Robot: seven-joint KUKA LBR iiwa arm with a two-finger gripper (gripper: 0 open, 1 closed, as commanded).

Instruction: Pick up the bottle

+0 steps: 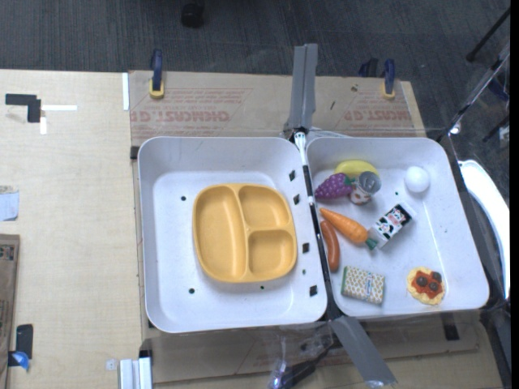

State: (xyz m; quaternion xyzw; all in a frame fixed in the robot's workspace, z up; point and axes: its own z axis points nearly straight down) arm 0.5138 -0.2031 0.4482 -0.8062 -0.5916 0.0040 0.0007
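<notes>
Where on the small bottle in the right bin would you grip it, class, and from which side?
Grip the bottle across its white body, coming from above. It lies on its side, slanted, cap toward the carrot. Close across its narrow width; the bin floor on both long sides looks free, so that probably suits best.

The divided plate is yellow-orange, and both bins are white. The bottle looks white with black patches, possibly a cow pattern. The carrot is orange, the grapes purple.
</notes>
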